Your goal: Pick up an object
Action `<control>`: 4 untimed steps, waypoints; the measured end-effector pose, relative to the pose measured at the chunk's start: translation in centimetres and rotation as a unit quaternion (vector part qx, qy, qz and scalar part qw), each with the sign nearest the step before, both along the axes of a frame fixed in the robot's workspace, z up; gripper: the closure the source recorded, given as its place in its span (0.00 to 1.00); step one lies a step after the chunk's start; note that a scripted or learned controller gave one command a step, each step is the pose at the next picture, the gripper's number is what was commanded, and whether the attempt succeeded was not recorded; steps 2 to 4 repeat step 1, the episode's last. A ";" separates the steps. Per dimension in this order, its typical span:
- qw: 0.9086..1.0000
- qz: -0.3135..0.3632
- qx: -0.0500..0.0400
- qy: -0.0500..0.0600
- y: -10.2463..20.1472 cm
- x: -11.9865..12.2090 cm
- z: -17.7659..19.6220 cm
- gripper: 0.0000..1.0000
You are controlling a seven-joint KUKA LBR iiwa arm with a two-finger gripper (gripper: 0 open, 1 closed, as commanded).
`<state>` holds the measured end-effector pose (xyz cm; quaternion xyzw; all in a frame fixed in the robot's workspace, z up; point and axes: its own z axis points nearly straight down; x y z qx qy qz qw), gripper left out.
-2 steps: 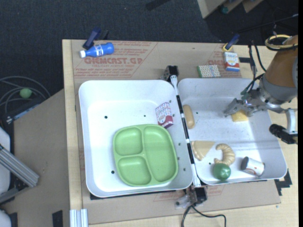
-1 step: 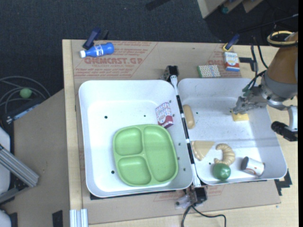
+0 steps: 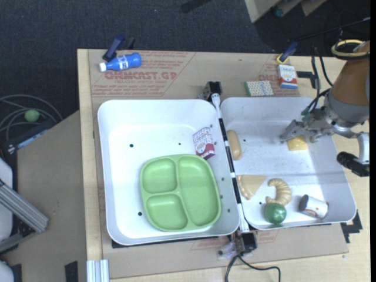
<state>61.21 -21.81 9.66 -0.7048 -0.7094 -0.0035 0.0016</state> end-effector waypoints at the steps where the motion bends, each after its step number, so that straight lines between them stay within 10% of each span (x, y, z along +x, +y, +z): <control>1: 1.000 0.000 -0.002 -0.001 -0.1 0.0 1.1 1.00; 4: 1.000 0.000 -0.002 -0.001 -0.1 0.0 1.1 1.00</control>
